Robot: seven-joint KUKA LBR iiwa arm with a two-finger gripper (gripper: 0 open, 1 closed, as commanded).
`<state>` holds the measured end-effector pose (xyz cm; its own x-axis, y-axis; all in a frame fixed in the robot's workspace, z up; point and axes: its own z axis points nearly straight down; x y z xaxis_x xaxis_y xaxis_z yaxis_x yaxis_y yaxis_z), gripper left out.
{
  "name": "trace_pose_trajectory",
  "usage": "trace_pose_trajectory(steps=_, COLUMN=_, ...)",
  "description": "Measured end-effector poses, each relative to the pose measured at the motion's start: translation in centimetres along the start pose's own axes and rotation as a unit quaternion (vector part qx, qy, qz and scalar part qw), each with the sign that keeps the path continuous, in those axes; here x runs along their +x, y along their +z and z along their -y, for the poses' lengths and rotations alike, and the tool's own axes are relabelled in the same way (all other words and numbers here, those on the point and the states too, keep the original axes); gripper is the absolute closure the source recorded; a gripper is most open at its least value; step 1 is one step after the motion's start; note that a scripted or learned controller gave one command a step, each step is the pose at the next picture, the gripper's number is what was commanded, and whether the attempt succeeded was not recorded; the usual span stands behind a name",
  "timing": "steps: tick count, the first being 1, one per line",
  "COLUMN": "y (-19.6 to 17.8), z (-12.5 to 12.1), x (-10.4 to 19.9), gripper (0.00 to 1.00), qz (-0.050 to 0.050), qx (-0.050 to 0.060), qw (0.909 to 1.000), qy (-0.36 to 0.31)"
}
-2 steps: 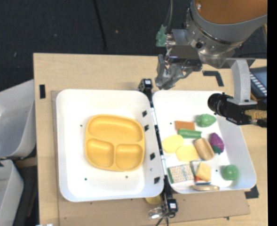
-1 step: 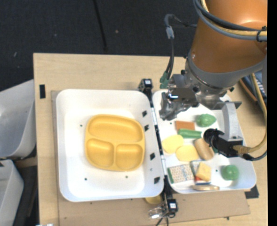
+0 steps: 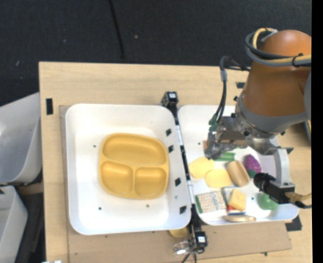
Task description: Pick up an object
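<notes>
Several small objects lay in the right bin (image 3: 202, 116) at lower right of the frame: an orange wedge (image 3: 237, 200), a patterned card (image 3: 210, 201), a yellow piece (image 3: 217, 177), a tan roll (image 3: 238, 173), a purple piece (image 3: 252, 162). None was lifted (pick judged not yet done). Above them the gripper (image 3: 220, 146) hung low over the pile; jaw state could not be told. Left of centre, the left bin (image 3: 79, 147) held a yellow divided tray (image 3: 134, 165).
</notes>
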<state>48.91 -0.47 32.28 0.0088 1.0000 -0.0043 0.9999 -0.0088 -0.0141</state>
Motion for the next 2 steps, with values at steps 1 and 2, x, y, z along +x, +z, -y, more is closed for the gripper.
trace_pose_trajectory(steps=1, y=3.4, z=-0.1, x=2.4, gripper=1.00, qz=-0.001, qx=-0.003, qw=1.0000, qy=-0.006)
trace_pose_trajectory(steps=2, y=-14.2, z=-0.1, x=-2.4, gripper=1.00, qz=-0.001, qx=-0.014, qw=0.9999, qy=-0.002)
